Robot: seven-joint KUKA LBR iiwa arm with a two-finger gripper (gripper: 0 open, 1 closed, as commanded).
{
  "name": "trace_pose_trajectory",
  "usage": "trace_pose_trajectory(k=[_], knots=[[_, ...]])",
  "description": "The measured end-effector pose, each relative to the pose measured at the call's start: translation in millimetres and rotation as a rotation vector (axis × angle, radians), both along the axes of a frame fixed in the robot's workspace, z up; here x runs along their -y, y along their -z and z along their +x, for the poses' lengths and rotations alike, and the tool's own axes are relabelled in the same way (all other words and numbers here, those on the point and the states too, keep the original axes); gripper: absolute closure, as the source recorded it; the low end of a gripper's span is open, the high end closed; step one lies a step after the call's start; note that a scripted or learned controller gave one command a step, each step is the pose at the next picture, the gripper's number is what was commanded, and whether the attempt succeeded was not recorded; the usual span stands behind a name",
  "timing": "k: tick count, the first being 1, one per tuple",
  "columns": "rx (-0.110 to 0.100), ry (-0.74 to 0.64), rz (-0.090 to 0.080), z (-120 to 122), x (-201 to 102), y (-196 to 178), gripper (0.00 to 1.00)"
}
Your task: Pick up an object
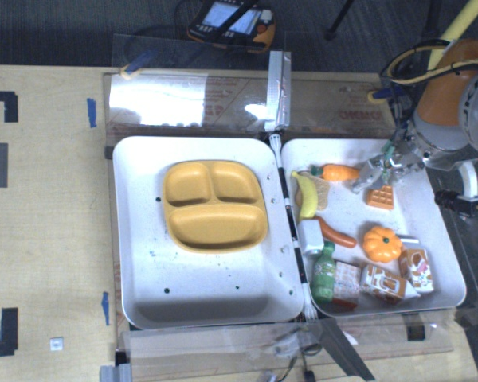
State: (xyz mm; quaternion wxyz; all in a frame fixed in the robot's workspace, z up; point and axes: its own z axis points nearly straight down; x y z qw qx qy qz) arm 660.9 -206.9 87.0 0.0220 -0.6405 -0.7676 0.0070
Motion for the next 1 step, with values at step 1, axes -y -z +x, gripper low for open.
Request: trace_pose_trajectory(k=[1], knots=[[0.047,-0.002,-0.019,7.1,-31.9,-71.4,0.0]])
